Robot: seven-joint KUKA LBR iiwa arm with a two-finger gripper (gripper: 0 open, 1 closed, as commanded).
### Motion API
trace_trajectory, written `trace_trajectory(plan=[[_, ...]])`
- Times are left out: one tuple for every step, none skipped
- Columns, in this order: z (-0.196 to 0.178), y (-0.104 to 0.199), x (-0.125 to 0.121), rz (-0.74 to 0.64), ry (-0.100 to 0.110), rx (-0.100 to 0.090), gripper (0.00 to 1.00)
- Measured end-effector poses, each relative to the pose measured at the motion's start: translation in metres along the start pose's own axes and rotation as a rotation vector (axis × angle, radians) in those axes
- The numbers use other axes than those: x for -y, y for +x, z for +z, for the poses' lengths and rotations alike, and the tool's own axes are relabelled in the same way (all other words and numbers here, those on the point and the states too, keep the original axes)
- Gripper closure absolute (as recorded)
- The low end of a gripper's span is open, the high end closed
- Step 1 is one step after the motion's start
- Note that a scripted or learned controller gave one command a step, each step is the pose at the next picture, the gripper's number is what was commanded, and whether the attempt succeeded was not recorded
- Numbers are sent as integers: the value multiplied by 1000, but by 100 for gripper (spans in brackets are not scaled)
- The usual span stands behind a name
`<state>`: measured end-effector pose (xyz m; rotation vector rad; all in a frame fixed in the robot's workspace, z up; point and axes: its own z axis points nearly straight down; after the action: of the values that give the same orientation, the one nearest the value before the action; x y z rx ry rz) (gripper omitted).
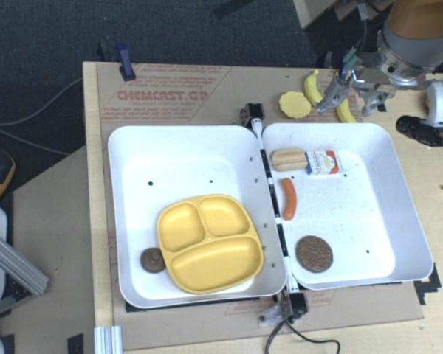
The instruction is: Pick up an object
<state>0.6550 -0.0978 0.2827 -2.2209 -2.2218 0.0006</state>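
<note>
Nearest, a brown patty is noted in the right bin; the open, empty gripper is judged pre-approach, descent being required.

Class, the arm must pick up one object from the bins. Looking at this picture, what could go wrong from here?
1. The gripper hangs beyond the right bin, above the banana, so it may descend outside the bin.
2. The sausage lies against the bins' shared wall, perhaps blocking a finger.
</note>
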Motion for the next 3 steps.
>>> trace_trajectory(plan=[[146,-5,-8,1,13,-2,0],[191,4,59,5,-3,-1,0],[202,-16,6,3,23,-3,0]])
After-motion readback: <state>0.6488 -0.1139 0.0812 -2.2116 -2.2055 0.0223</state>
